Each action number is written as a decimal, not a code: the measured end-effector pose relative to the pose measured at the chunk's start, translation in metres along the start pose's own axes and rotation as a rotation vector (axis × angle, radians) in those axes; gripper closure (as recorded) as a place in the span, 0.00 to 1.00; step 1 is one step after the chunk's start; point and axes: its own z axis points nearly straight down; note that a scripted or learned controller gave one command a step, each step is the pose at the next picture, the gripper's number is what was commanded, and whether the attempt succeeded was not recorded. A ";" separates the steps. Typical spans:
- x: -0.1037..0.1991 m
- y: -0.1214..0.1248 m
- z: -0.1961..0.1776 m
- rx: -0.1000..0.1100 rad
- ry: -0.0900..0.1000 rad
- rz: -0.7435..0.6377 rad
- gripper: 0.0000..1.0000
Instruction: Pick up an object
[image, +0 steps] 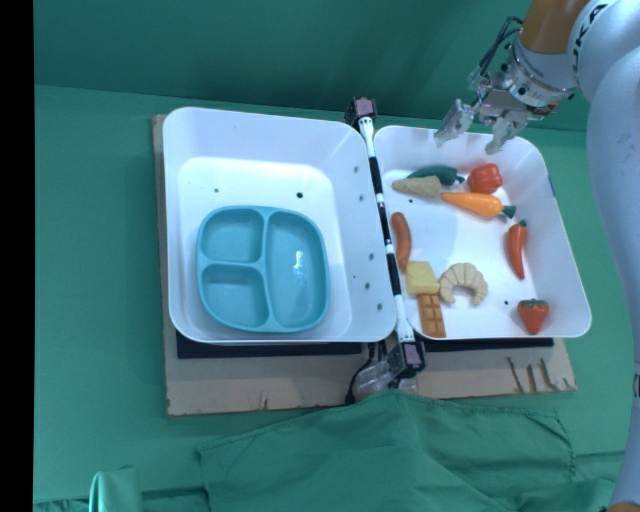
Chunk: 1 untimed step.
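My gripper hangs open over the far edge of the right bin, with nothing between its fingers. Just below it lie a dark green pepper, a beige cone-shaped piece, a red tomato and an orange carrot. Further forward in the same bin are a sausage, a red chili, a croissant, a yellow cheese block, a brown waffle piece and a strawberry.
The left bin holds a blue three-compartment plate. A black-and-white bar divides the two bins. Green cloth bunches at the bench's front edge.
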 end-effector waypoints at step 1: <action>-0.001 -0.003 -0.001 0.005 0.001 0.003 0.00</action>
